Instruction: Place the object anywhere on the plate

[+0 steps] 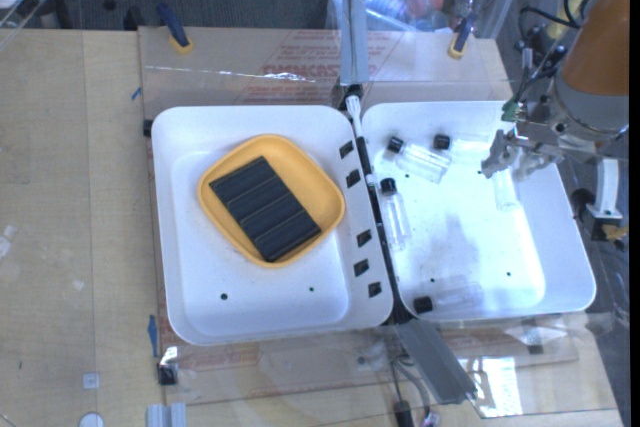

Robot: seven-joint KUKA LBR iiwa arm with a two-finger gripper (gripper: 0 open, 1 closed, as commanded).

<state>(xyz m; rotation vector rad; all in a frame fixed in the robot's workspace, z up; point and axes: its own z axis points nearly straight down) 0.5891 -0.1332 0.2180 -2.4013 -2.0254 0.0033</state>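
The gripper (pixel 503 165) hangs over the right bin (pixel 560 285) at about two o'clock, seemingly poised above the clear vials (pixel 425 160) there; whether it is apart or together I cannot tell. The dark ridged block (pixel 266 207) lies flat on the yellow plate (pixel 325 205), mid left bin (pixel 180 315), so the job looks done. More vials sit at nine and six o'clock.

Two white bins, arm at the frame's right.
In the left bin (pixel 180 305) a yellow plate (pixel 225 220) bears a dark ridged block (pixel 268 207). The right bin (pixel 560 285) holds clear vials with black caps (pixel 418 158). The gripper (pixel 503 162) hangs over that bin's upper right.
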